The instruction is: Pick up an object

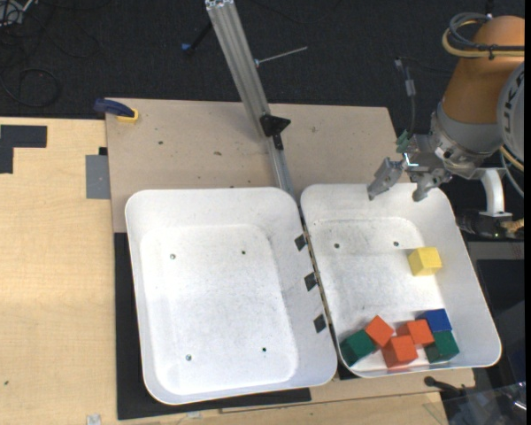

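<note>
The grey arm with its orange band comes in from three o'clock, and its two-finger gripper (402, 182) hangs over the twelve o'clock rim of the right-hand shallow white plastic bin (358, 228), fingers spread apart and nothing between them. Down in that bin, a small yellow cube (425, 260) sits alone toward three o'clock, well apart from the rest. At the five o'clock corner there's a tight cluster: a blue cube (437, 320), a dark green block (442, 349) just below it, three orange-red blocks (399, 342) bunched touching one another, and another green block (359, 346) at the cluster's nine o'clock side. The left-hand shallow white bin (214, 290) lies just beside, on the tan wooden counter (195, 144). A slanted aluminium rail (241, 65) rises toward twelve o'clock.
</note>
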You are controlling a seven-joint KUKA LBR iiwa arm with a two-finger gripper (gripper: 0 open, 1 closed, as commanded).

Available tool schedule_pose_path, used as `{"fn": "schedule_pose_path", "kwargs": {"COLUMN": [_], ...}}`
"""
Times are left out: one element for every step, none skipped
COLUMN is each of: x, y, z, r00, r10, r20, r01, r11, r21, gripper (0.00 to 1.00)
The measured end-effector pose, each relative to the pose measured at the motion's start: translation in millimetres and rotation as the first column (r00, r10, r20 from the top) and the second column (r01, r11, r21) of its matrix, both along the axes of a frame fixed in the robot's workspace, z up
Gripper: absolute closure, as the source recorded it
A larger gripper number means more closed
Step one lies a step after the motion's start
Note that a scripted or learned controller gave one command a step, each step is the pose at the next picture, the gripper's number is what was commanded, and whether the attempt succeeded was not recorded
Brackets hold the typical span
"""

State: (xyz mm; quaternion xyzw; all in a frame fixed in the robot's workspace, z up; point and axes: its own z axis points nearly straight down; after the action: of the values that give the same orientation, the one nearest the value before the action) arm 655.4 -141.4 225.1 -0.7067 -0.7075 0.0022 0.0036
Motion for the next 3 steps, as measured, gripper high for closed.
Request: {"fn": "schedule_pose_path", "kwargs": {"x": [1, -9, -7], "y": [0, -3, 5], "z": [3, -47, -107], "r00": [1.0, 1.0, 1.0], "r10": [0.003, -0.001, 0.001], "r20": [0.005, 0.0, 0.0], "r01": [-0.003, 0.001, -0.001], "r11": [1.0, 1.0, 1.0], "r21": [-0.002, -0.001, 0.0], "gripper": [0.0, 0.0, 0.0]}}
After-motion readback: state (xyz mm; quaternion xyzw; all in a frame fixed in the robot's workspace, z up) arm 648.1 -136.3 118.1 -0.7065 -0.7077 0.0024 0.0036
